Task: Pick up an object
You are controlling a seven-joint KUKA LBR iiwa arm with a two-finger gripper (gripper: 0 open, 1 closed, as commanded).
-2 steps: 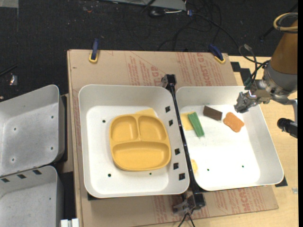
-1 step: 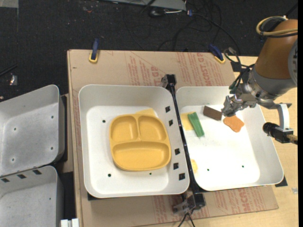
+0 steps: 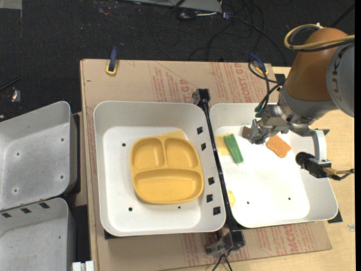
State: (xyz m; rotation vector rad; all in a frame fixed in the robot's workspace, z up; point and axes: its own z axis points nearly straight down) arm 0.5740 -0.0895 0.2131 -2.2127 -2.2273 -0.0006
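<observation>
In the right bin point(image 3: 282, 202) a green block point(image 3: 233, 148) lies near the left wall, tilted lengthwise. An orange piece point(image 3: 278, 147) lies to its right, toward the bin's back. A small yellow bit point(image 3: 230, 197) sits by the divider lower down. My gripper point(image 3: 255, 134) hangs over the back of the right bin, between the green block and the orange piece, close to the orange piece's left edge. Nothing shows between its fingers. The orange-banded arm point(image 3: 316, 66) rises behind it to the right.
The left bin point(image 3: 113, 208) holds a yellow divided plate point(image 3: 167, 170). A black divider point(image 3: 211, 157) runs between the bins. Two white lids point(image 3: 34, 151) lie at the far left. Blue clamps point(image 3: 112, 61) hold the cardboard base.
</observation>
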